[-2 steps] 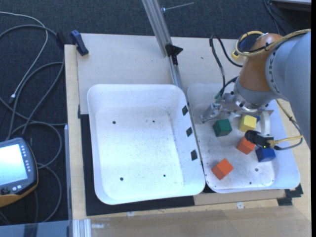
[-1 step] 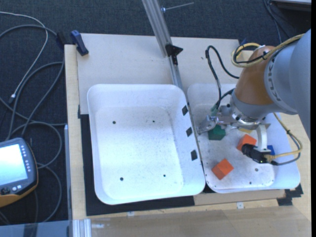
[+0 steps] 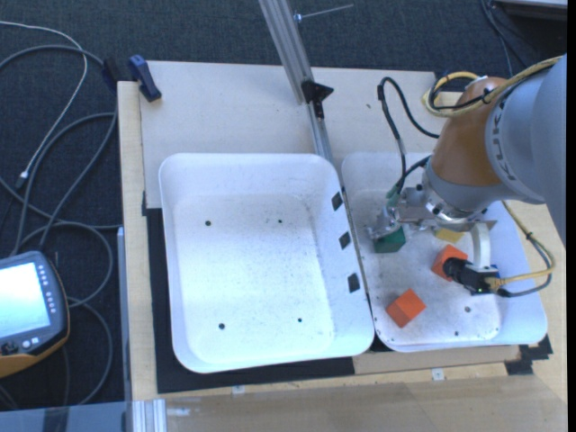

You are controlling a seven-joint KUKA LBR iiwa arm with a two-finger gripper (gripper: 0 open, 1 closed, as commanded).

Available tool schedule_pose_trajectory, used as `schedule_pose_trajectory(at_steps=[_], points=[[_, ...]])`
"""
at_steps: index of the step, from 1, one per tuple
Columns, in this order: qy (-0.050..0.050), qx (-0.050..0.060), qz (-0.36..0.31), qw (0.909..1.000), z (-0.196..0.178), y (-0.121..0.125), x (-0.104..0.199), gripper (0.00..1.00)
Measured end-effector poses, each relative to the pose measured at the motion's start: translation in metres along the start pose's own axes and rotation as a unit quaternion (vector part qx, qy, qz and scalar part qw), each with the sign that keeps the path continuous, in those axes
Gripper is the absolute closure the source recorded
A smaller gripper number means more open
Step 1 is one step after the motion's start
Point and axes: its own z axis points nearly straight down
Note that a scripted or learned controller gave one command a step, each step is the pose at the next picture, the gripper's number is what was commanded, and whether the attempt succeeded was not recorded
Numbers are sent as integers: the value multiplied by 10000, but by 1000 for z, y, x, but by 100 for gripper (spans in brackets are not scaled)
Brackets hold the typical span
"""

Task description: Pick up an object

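Nearest, an orange cube (image 3: 406, 307) in the right bin (image 3: 457, 320). A bit farther back, another orange thing (image 3: 447, 262) and a yellow bit (image 3: 447, 236). Then a green block (image 3: 390, 240), right at the tip of the tool (image 3: 389, 222). Cannot tell if wide, narrow or holding the block.

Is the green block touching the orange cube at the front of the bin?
No, the green block lies apart from the orange cube, with bare white bin floor between them.
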Motion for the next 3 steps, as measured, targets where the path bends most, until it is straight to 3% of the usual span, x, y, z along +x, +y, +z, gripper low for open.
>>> schedule_pose_trajectory(at_steps=[1,2,3], points=[[-16,-28,1,10000,-39,16,-9,100],[11,-32,-45,10000,-92,20,75,100],[9,20,-32,10000,-89,-8,136,100]])
